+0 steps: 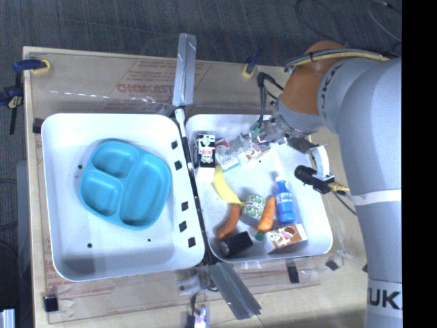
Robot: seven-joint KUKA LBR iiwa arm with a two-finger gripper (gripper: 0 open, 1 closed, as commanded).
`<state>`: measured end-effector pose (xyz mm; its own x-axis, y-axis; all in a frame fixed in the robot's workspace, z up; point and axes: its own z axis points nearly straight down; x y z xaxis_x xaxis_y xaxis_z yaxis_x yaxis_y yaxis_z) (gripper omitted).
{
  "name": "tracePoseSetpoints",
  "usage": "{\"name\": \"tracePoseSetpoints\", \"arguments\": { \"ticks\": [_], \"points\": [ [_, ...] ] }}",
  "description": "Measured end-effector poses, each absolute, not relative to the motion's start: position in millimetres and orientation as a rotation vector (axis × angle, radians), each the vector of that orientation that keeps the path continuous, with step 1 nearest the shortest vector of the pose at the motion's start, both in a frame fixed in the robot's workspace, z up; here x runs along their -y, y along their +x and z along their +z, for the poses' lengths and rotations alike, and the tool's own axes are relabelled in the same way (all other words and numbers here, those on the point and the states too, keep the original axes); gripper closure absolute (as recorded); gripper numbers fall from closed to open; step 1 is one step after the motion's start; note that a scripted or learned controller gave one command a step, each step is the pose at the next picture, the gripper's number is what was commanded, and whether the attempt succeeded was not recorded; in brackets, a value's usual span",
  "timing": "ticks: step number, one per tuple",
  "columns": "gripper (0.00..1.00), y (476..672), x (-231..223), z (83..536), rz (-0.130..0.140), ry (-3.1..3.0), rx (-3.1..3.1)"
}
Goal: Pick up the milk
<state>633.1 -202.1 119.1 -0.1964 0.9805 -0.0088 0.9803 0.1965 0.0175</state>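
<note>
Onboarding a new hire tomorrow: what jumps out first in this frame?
The big grey arm with its orange band, reaching in from the right over the right bin. Next, the bright blue compartment tray alone in the left bin. Then the right bin's clutter: a banana, a blue bottle, and a cow-print milk carton at its upper left.

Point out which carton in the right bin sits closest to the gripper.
The carton lying near the bin's top wall, right beside the gripper. The cow-print milk carton stands farther left by the divider, and the brown-and-white carton lies at the bottom edge.
</note>
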Motion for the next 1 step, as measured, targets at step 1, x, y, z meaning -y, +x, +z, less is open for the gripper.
{"name": "tracePoseSetpoints", "arguments": {
  "ticks": [1],
  "points": [
    [0.0, 655.6, 209.3, 107.5, 0.011, 1.897, -2.48]
  ]
}}
